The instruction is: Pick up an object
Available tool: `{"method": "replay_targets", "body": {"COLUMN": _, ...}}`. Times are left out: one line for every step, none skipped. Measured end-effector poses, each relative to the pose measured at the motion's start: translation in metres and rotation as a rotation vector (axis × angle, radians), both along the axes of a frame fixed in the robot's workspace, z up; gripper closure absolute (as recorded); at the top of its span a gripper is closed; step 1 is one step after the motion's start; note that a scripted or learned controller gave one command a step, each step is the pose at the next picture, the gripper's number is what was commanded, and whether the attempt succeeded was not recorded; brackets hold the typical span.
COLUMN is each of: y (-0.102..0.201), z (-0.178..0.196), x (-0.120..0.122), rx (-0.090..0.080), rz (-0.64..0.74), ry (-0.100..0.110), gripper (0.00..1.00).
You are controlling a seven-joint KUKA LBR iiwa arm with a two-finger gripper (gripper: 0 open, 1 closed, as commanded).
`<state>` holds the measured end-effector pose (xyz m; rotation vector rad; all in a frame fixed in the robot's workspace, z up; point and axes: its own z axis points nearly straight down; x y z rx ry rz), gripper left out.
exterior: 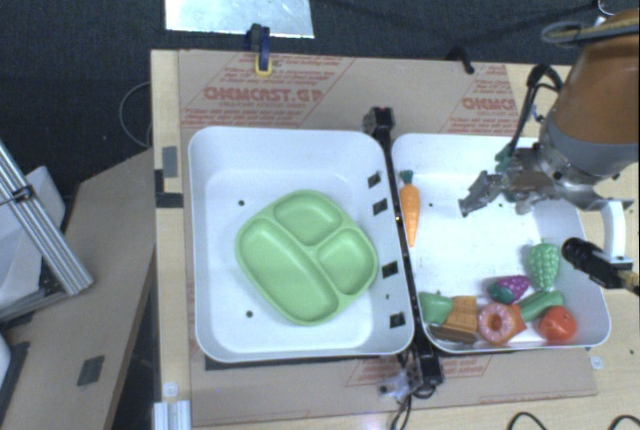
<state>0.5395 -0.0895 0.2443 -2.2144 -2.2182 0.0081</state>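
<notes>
My gripper (494, 197) hangs over the upper middle of the right bin (440, 158), open with nothing between its fingers. An orange carrot (408, 204) lies to its left, against that bin's left wall. Along the bin's front edge lies a cluster of toy food: a green pepper (433, 304), a brown wooden piece (462, 317), a pink donut (495, 323), a purple piece (510, 288), a bumpy green piece (544, 264) and a red tomato (558, 323). The gripper is above and apart from all of them.
The left bin (220, 178) holds a light green compartment plate (305, 256). A black divider (392, 218) runs between the two bins. The grey and orange arm (595, 108) covers the right bin's upper right corner. A black part (595, 263) juts over the bin's right rim.
</notes>
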Motion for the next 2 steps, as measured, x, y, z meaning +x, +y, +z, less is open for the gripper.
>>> {"method": "replay_targets", "body": {"y": 0.0, "z": 0.005, "x": 0.002, "rx": -0.001, "rz": 0.002, "ry": -0.011, "gripper": 0.0}}
{"method": "replay_targets", "body": {"y": 0.001, "z": -0.046, "x": 0.012, "rx": -0.001, "rz": 0.0, "ry": -0.006, "gripper": 0.0}}
